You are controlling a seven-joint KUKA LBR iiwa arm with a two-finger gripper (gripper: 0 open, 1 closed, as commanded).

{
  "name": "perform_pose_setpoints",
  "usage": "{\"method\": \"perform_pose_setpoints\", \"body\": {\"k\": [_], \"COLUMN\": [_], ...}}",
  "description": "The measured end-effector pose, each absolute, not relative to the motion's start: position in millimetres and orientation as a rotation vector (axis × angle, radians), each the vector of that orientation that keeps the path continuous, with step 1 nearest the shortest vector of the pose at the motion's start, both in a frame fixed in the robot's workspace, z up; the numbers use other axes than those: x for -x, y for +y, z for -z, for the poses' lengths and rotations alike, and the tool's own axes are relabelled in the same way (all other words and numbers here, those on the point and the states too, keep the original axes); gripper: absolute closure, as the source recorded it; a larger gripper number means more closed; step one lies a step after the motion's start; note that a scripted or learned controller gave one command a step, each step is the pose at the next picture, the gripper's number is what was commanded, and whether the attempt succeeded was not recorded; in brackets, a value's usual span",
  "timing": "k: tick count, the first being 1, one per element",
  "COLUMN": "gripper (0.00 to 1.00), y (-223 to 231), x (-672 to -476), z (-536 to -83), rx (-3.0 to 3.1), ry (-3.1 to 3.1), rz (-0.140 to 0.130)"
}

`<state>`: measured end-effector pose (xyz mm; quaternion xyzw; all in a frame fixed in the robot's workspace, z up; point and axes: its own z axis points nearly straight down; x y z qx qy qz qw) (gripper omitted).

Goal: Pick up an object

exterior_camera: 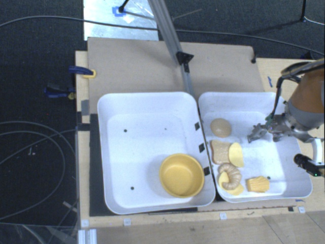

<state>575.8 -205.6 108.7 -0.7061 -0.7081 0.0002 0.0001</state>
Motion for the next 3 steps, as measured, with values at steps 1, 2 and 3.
{"method": "perform_pose_setpoints", "body": {"k": [1,2,3], "gripper": [1.0,1.0,1.0], "y": [-206,-207,-203], "x": [-577.2,-576.4,-582.5], "z": [-122,-166,-229], "rx": [2.222,2.22,2.219], "ry": [-2.227,-2.23,-2.234], "rz": [0.003,0.004,0.006]}}
